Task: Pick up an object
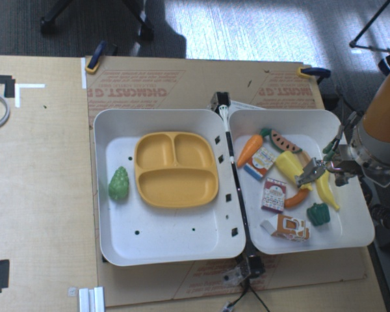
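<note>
Gripper (pixel 310 173) low in right bin (pixel 357 239) clutter, touching banana (pixel 326 190); jaw state: cannot tell; risk: curved banana slips sideways; neighbouring yellow block (pixel 287 164) blocks fingers.

yellow banana (pixel 326 190), flat, right bin (pixel 357 239)

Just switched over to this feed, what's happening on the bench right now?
The grey arm reaches in from the right, its tool low over the right bin, among the toy food near the yellow banana and corn. No item is visibly gripped. The left bin holds a yellow divided plate and a green item.
</note>
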`<state>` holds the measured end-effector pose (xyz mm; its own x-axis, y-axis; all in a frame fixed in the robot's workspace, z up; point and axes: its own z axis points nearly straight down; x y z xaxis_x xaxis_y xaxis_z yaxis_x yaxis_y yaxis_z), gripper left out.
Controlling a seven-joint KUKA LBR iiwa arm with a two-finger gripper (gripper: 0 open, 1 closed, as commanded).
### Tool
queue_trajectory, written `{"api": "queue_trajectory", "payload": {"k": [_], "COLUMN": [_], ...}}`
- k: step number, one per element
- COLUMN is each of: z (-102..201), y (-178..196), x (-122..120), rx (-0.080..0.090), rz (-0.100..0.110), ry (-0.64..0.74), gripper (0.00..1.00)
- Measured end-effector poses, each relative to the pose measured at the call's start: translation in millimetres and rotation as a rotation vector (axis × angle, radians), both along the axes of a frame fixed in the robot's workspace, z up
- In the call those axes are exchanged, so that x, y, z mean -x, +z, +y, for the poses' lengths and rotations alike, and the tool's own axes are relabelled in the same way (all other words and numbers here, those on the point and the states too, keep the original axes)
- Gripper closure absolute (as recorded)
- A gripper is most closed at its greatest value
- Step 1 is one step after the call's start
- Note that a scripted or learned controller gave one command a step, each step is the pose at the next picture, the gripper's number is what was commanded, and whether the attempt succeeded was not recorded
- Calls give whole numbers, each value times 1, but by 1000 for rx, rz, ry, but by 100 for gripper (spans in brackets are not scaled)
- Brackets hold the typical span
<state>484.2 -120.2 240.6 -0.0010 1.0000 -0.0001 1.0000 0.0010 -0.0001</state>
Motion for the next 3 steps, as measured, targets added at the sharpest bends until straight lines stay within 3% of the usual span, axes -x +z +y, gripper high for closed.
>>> {"api": "queue_trajectory", "payload": {"k": [1, 2, 3], "z": [-12, -16, -16], "y": [-93, -146, -135], "x": [-33, -55, -56], "rx": [0, 1, 3], "rz": [0, -3, -8], "ry": [139, 503, 499], "gripper": [0, 0, 100]}}
